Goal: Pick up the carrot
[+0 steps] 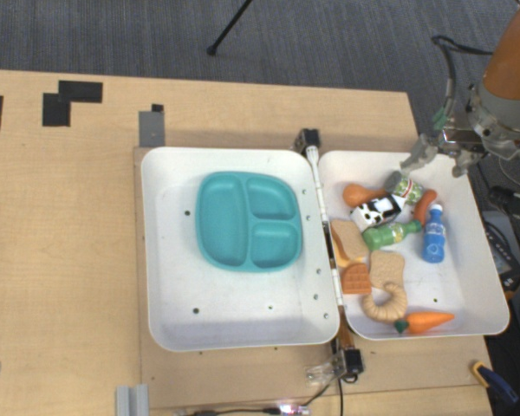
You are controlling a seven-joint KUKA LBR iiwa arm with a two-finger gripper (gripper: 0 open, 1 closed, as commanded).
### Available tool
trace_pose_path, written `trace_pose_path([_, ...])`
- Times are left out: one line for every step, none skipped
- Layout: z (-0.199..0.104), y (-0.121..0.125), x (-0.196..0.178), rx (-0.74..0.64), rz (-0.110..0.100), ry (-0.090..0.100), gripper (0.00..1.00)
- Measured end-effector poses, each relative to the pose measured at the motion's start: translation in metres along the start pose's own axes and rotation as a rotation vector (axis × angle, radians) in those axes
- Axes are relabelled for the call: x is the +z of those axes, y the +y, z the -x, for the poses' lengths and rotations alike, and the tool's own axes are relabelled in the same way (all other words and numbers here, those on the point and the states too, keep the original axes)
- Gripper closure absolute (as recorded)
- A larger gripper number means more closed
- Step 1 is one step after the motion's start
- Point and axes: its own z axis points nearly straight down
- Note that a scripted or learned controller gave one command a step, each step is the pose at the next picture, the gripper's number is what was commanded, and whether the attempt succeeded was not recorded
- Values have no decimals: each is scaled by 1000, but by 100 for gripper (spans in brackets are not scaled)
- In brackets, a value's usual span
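Observation:
The carrot (pixel 428 321), orange with a green top, lies on its side at the front edge of the right bin (pixel 477 258), just right of a tan ring-shaped pastry (pixel 386 303). My gripper (pixel 439 158) hangs above the bin's back right corner, far from the carrot. Its two fingers are spread apart and open, with nothing between them.
A pile fills the right bin: an orange drumstick (pixel 357 195), a black-and-white cow toy (pixel 380 211), a green bottle (pixel 390 235), a blue bottle (pixel 433 237), a red sausage (pixel 425 204), bread (pixel 347 241) and a waffle (pixel 356 278). The left bin (pixel 169 310) holds a teal divided plate (pixel 247 221).

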Motion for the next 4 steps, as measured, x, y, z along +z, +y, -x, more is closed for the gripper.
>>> trace_pose_path([-39, -52, 18, 22, -1, 1, 0])
trace_pose_path([-74, -87, -26, 130, 4, 0, 0])
trace_pose_path([-65, -109, -5, -29, 0, 1, 0])
trace_pose_path([-54, -131, -38, 610, 2, -1, 0])
